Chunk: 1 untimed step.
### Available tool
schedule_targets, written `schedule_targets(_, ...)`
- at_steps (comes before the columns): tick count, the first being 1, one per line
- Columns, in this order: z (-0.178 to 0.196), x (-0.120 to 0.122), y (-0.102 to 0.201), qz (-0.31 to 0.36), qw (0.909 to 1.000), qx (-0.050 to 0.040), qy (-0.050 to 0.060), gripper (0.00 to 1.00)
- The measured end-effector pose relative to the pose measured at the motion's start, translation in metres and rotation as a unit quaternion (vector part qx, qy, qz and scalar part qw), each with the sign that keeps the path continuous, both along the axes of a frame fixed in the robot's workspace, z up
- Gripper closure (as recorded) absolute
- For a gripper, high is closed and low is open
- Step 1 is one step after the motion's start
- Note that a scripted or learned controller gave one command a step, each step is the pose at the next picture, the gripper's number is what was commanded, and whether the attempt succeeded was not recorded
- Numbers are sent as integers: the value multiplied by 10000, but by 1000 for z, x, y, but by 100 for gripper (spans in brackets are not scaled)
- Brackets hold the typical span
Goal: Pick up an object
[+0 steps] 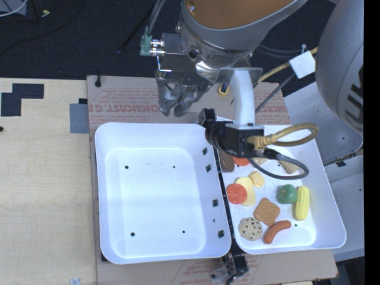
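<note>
- The gripper (177,107) is hanging over the far rim of the left bin (113,159), well apart from anything it could pick. Whether it is released or clenched cannot be told from this slant, and nothing is showing in its grasp.
- The candidate things are all lying in the right bin (332,233): a tomato slice (236,193) touching a cheese piece (246,184), a green pepper (287,193) just beside a corn cob (302,202), a cracker (266,211), a cookie (250,228) and a sausage (276,231).
- The step in hand is probably the approach: the arm is needing to cross to the right bin before going down.
- The sausage is looking like the easiest target, since bare bin floor is lying along its near side.
- A good grasp is calling for a straight descent, closing across the sausage's narrow width.
- The risks are nudging the cracker beside it and dragging the wrist cable across the pile.
</note>
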<state>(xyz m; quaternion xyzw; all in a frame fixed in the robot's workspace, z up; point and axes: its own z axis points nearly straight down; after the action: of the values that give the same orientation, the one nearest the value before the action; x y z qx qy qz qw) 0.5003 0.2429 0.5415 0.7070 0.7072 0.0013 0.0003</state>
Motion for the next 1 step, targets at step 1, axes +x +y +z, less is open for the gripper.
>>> schedule_targets(1,-114,-26,0,-1,10000,-42,83,100)
